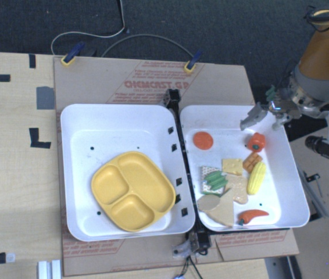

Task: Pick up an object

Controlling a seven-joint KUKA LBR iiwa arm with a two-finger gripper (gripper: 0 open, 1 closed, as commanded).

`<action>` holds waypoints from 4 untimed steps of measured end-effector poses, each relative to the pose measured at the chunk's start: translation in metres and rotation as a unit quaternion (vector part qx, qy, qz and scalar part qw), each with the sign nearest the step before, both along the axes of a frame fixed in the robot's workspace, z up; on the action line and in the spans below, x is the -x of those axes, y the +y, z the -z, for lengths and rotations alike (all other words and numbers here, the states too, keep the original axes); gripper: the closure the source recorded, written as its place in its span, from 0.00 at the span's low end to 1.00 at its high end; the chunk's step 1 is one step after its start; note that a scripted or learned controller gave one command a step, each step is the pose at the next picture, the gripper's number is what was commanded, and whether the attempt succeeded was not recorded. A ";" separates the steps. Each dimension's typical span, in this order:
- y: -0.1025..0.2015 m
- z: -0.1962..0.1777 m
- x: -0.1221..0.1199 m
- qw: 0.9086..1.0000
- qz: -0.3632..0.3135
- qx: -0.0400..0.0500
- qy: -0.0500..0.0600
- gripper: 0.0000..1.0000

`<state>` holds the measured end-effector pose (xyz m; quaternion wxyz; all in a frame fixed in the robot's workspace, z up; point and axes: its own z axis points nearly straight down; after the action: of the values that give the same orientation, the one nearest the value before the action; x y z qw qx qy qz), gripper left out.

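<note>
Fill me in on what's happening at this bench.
A grey robot arm with an orange band reaches in from the right, its two-finger gripper hovering over the far right edge of the right white bin. That bin holds toy food: an orange round slice, a yellow corn cob, a red chilli pepper. The left white bin holds a yellow divided plate. Nothing is gripped yet.

The arm [318, 57] shows a rounded orange band with a darker rim at its top, and below that a smooth grey collar. Under the collar sits a pale metal wrist block, busy with small fittings, a greenish-blue speck on its side. From the block a light grey finger [253, 117] juts out, slim and flat-sided. The gripper [267, 120] hardware looks silvery, with dark joints between the parts
</note>
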<state>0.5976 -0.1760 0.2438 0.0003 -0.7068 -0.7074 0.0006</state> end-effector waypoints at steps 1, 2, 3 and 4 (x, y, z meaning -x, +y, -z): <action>-0.050 0.102 -0.003 1.000 0.002 0.000 0.005 0.00; -0.014 0.159 0.042 1.000 0.001 -0.002 -0.001 0.00; -0.020 0.158 -0.036 1.000 -0.002 0.001 -0.004 0.00; -0.032 0.158 -0.064 1.000 -0.001 0.000 -0.002 0.00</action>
<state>0.6617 -0.2076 0.0854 -0.0013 -0.7061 -0.7081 -0.0006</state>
